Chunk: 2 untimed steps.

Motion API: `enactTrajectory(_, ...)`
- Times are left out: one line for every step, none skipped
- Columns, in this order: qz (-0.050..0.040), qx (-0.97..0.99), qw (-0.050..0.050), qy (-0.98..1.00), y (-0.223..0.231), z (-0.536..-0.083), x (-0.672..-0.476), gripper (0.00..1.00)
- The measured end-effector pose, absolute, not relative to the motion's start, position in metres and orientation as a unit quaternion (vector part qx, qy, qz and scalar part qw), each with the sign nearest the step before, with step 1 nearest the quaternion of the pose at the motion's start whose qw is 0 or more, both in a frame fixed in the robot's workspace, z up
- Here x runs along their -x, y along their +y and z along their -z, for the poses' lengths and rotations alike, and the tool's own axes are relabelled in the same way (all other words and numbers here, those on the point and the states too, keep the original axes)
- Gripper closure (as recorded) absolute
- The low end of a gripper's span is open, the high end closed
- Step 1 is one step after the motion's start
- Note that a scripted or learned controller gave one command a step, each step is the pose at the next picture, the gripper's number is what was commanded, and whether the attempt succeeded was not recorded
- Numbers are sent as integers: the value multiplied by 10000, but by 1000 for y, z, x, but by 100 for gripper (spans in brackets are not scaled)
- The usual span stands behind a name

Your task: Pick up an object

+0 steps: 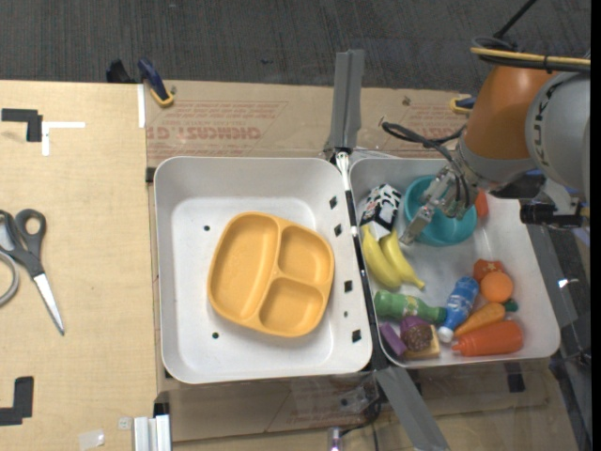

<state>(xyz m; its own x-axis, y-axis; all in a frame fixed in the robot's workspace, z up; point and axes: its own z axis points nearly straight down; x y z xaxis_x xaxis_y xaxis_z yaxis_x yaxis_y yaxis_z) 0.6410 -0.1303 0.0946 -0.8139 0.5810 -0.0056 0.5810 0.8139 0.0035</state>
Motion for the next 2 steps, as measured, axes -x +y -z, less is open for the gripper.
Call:
enactTrajectory(-130, -2957, -83, 9551, -192, -98, -632, 0)
enactTrajectory(-4, -3013, 12, 9535, -174, -92, -566, 0)
